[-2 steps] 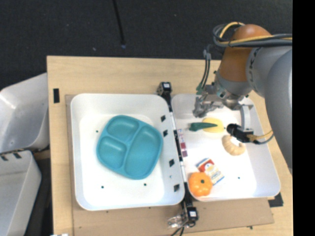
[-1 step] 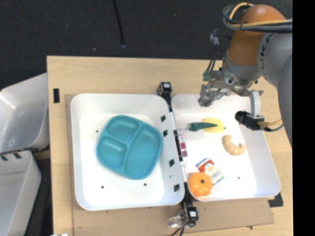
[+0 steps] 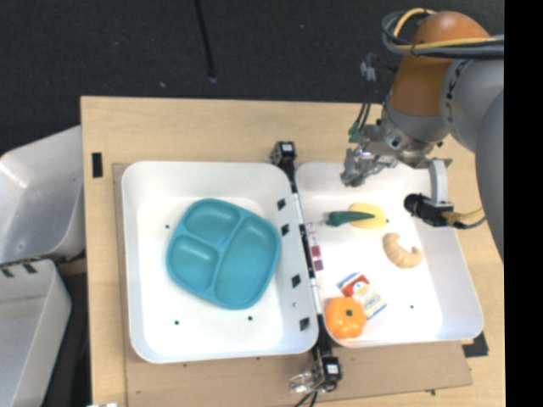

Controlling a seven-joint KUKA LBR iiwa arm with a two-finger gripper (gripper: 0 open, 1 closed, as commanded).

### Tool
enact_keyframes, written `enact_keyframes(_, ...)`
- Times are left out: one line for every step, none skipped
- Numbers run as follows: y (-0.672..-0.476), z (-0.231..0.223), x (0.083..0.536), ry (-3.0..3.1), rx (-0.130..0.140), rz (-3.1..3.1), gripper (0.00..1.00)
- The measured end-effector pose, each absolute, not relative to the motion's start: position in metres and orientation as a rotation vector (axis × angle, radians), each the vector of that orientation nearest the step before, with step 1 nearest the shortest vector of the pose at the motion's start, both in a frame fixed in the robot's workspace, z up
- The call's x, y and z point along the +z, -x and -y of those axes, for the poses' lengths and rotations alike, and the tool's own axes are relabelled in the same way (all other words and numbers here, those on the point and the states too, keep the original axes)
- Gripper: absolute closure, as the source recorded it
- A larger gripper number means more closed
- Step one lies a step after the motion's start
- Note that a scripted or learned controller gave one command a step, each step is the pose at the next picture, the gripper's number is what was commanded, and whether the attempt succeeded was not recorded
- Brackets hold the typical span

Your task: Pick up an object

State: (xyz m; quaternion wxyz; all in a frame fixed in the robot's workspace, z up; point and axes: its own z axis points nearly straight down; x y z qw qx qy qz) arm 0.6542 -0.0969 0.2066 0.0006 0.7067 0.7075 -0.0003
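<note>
My gripper (image 3: 356,170) hangs over the far edge of the right bin (image 3: 441,312), with nothing seen between its fingers. Below it in that bin lies a yellow toy corn with a green end (image 3: 360,217). A tan croissant (image 3: 400,251) lies to the right of the corn. Nearer the front sit a small red-and-white carton (image 3: 363,292) and an orange pumpkin (image 3: 345,318), which touch each other.
The left bin (image 3: 144,312) holds a teal divided plate (image 3: 224,252). A ridge with black clips (image 3: 299,244) separates the two bins. The wooden bench top (image 3: 212,130) frames both bins.
</note>
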Motion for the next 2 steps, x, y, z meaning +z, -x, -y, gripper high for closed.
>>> enact_keyframes(-0.639,0.039,0.206,-2.216,-0.001,-2.228,1.0)
enact_keyframes(-0.626,-0.012,0.224,-2.215,0.002,-2.229,1.0)
